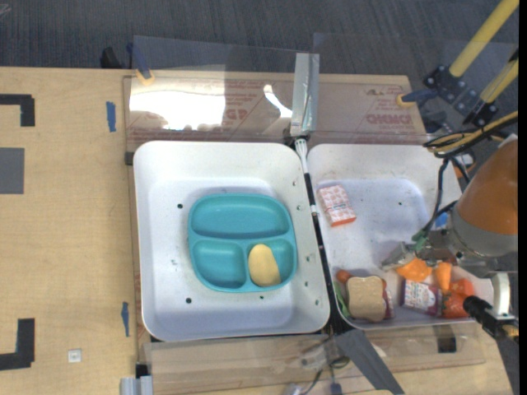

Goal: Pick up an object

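The wooden bench (66, 262) runs across the whole view, and the blue plate (222, 220) serves as the marker for everything else. The left white bin (156, 245) surrounds that plate on all sides, with the plate lying flat near its middle. The right white bin (379, 204) sits just right of the plate's bin, the two rims touching along a dark seam.

The grey arm (494, 212), with its orange band, comes in far to the right of the plate and hangs over the right bin's outer edge. Its gripper (424, 249) points down and toward the plate, low over a cluster of food items. The angle and clutter hide whether it is released, clenched or grasping anything, so I cannot tell.

A slice of bread (367, 296) lies right of the plate and a little nearer the camera. A small white and purple carton (418, 295) stands just past it. A red and white packet (336, 204) lies alone, level with the plate's far half.

A yellow potato (263, 264) rests in the plate's near right compartment. An orange piece (416, 268) lies directly beside the gripper, touching the carton's top. A red piece (457, 304) lies beyond the carton, farthest from the plate.
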Controlling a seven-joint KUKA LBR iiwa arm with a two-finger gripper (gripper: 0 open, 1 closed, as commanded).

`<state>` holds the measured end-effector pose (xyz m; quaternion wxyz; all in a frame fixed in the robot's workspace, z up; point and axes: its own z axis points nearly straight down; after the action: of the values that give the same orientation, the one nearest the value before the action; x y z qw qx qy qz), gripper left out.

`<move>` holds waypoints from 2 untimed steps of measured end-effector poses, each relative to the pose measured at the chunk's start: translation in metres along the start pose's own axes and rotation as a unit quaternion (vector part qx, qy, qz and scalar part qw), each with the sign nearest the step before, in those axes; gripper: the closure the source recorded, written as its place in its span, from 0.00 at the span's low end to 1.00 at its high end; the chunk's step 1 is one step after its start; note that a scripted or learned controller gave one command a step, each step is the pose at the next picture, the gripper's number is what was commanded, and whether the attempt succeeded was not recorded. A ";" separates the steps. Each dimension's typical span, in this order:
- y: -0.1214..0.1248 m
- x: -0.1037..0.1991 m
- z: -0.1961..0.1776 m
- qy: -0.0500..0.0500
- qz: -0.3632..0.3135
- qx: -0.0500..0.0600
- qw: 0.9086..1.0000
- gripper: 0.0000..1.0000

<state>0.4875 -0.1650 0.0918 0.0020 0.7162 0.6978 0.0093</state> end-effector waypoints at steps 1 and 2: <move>0.001 0.001 -0.011 0.000 -0.001 -0.001 1.000 1.00; 0.048 0.042 -0.139 -0.005 -0.017 0.001 1.000 1.00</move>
<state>0.5346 -0.1254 0.2324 0.0048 0.7044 0.7098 0.0045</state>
